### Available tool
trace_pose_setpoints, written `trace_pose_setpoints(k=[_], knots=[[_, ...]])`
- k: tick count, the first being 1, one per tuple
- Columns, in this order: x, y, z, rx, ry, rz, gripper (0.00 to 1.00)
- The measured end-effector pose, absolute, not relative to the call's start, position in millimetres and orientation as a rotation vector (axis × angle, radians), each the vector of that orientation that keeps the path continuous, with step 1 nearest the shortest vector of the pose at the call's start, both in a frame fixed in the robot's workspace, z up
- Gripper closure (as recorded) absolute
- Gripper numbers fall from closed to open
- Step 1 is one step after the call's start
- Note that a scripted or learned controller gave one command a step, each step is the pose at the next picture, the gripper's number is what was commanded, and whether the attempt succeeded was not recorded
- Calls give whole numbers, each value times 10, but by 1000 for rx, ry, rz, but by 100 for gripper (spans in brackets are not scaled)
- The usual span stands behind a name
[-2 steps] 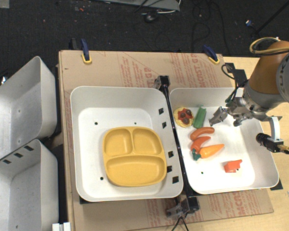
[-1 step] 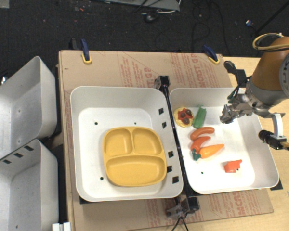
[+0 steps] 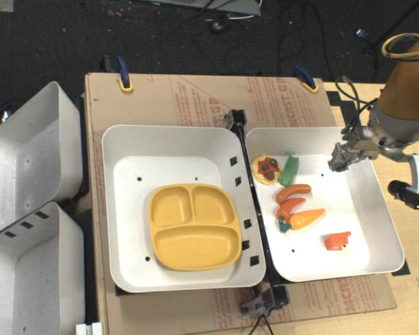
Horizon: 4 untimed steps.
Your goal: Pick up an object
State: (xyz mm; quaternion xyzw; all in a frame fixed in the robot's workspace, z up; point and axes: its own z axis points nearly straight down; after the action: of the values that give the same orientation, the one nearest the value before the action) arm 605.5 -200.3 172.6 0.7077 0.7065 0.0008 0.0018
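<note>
pincer (image 3: 337, 160) over upper right part of right bin (image 3: 377, 257), above bare white floor, nothing seen between fingers; open or clenched: cannot tell from this angle. toy food in same bin, left of pincer and apart from it: green piece (image 3: 289, 170), round yellow piece (image 3: 267, 169), sausage (image 3: 293, 192), orange pepper (image 3: 306, 219), small orange block (image 3: 337, 240). yellow divided plate (image 3: 194, 227) in left bin (image 3: 119, 187).
</note>
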Motion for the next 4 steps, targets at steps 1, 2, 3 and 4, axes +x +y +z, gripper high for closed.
trace_pose_setpoints(k=[1, 2, 3, 4], knots=[[6024, -1940, 2334, 2214, 2220, 5, 100], [6031, -1941, 2432, 2217, 2222, 2, 100], [6083, -1371, 2319, 2214, 2230, 1, 100], [6187, -763, 2246, 2213, 2232, 2, 100]])
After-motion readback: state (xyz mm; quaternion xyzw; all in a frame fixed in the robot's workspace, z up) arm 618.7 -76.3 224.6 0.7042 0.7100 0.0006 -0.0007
